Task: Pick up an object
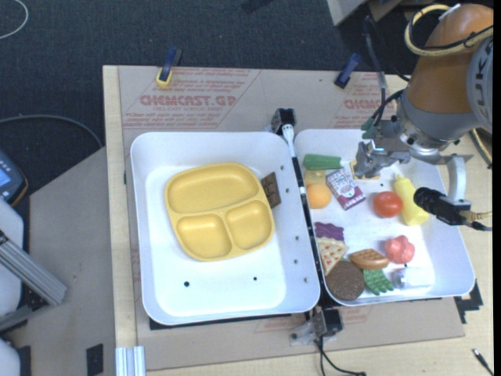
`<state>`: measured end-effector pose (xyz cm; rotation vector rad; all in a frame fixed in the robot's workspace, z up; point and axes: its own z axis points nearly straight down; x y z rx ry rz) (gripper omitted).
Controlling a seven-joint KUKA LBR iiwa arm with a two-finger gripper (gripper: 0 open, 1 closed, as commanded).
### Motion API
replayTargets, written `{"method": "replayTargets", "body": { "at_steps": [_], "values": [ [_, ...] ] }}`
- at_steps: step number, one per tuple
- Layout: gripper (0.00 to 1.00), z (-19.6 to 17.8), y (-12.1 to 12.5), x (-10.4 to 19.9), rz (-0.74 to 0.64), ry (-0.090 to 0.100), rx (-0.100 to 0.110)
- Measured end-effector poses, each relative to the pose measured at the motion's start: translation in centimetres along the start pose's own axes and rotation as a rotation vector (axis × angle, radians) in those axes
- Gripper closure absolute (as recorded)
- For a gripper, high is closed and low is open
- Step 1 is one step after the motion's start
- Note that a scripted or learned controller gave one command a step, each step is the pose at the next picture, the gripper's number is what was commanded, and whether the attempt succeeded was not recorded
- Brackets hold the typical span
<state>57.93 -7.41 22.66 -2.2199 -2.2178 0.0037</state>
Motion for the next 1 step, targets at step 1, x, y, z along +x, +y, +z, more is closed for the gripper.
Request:
{"method": "replayTargets", "body": {
  "at_steps": [1],
  "values": [
    [1.0,0.69,1.76,-0.38,-0.002,-0.003,-0.008]
  ]
}}
